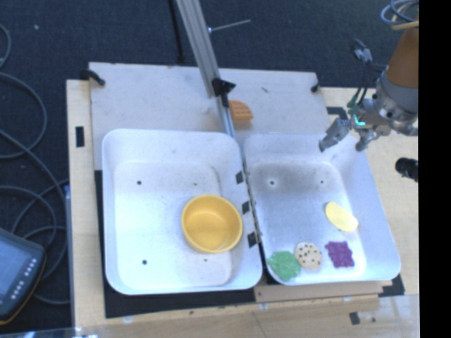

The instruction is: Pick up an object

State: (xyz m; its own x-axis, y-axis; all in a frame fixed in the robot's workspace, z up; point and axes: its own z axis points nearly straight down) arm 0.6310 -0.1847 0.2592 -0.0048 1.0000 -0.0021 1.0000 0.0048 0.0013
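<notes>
**Camera view: tool held above the right bin's far edge, nothing gripped**

The camera view looks down on a tabletop (81, 189) carrying two shallow white bins side by side. The grey arm, with its orange band, reaches in from the right. Its tool (349, 138) is seen over the far right corner of the right bin (373, 210), with the two fingers spread apart and nothing between them.

Four small things are gathered along the near edge of the right bin. A yellow oval piece (341, 216) lies nearest the tool, flat and apart from the rest. Closer to the near edge, a purple piece (340, 253), a pale speckled round piece (307, 255) and a green piece (284, 265) are set in a row; the green and speckled ones appear to touch. A yellow bowl (211, 222) stands upright in the left bin (127, 189), near its right wall.

The yellow oval piece is judged the easiest target, since it lies alone. A good attempt would be made by centring the spread fingers over it, descending straight down, and closing across its narrower width. As it looks thin and low, the fingers would probably need to be brought almost to the bin floor.
</notes>
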